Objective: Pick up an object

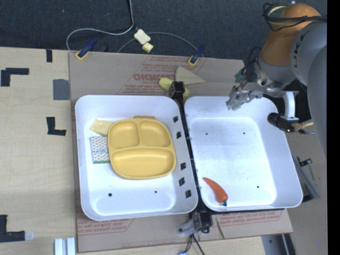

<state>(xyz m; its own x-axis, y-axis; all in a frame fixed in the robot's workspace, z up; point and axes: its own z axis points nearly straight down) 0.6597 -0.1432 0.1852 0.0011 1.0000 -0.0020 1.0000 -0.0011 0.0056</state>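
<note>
Nothing picked up yet; the whole grasp is left.

Left bin (85, 142) holds a yellow divided plate (141, 147); the red pepper (215, 189) lies lower left in the right bin (281, 158); my gripper (237, 100) hovers upper right, carrying nothing, its spread beyond telling.

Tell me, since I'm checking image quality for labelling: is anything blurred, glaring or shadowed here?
Camera view: even lighting; the pincer looks slightly soft; the yellow tray and red pepper are sharp, with faint shadows; the white bins are bright, with no strong glare.
</note>
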